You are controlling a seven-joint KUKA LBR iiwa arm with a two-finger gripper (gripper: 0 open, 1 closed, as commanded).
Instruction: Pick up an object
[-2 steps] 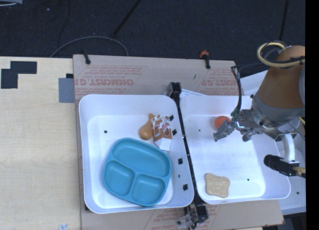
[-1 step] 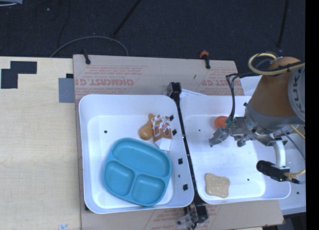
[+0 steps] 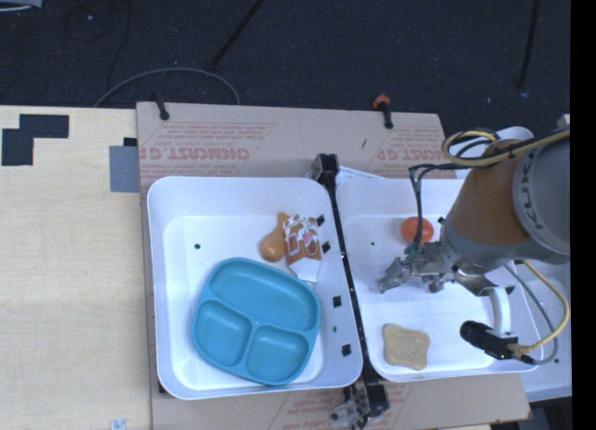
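Nearest us, at the bottom right of the frame, a tan slice [image 3: 406, 345] lies flat on the floor of the right bin [image 3: 372, 197]. At the lower left of the middle, a blue plate [image 3: 256, 321] with three sections rests in the left bin [image 3: 155, 279]. A little farther up, the tool [image 3: 389, 279] hangs low over a bare part of the right bin's floor, between the tan slice below it and a red ball [image 3: 417, 229] above it, near both but touching neither as far as we can see. We cannot tell whether the tool is spread or pressed together, and we see nothing caught in it. The arm [image 3: 503, 205] comes in from the right. Across the divider, a small brown and orange toy [image 3: 293, 237] sits just above the plate. Pale worktop [image 3: 65, 279] fills the left of the frame. We judge the task to be at its start: the approach is made, but no object is gripped or raised, so closing on one and lifting it are left.
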